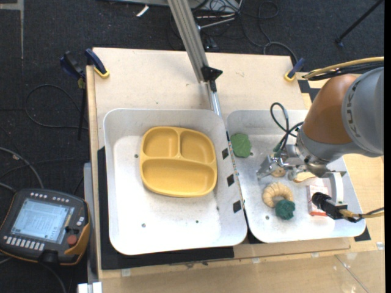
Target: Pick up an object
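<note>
I've got the gripper (276, 165) low in the right bin (263, 227), jaws — can't tell. The croissant (278, 193) lies just below it, a dark green toy (285, 209) touching; I worry I nudge both and grab nothing.

Divided plate (179, 162) in left bin (122, 163); 2 toys (241, 144) (285, 209) (plus croissant (277, 193)) in right bin (256, 224).

The right bin (256, 227) was crowded: a green lump (241, 144) near its left wall, a tan ring (277, 193) touching a dark green piece (285, 209), the arm (342, 124) overhead. The left bin (122, 163) held a yellow divided tray (179, 161) (open floor lay below it).
</note>
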### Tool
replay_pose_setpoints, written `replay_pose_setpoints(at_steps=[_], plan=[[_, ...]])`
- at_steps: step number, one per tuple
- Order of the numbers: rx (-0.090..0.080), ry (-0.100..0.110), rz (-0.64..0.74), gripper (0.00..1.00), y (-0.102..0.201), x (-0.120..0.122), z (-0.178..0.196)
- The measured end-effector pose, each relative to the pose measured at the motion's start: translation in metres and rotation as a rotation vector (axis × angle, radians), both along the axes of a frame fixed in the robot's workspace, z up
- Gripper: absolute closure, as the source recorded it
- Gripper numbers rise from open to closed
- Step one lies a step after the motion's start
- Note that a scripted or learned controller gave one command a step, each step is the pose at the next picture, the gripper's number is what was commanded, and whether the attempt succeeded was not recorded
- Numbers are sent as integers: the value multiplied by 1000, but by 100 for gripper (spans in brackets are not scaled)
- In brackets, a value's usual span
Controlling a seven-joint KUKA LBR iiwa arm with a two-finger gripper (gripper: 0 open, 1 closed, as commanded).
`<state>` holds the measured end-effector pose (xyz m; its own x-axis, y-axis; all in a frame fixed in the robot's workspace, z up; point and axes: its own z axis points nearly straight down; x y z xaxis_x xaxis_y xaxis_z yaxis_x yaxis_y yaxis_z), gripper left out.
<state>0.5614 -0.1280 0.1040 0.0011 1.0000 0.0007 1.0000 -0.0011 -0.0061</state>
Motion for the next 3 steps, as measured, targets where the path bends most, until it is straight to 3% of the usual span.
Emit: replay_pose_setpoints(at_steps=[1,2,3], plan=[[-1,-7,0,100,0,2,13],[-3,-13,3,100,0,4,77],[-2,-11,4,100,0,5,104]])
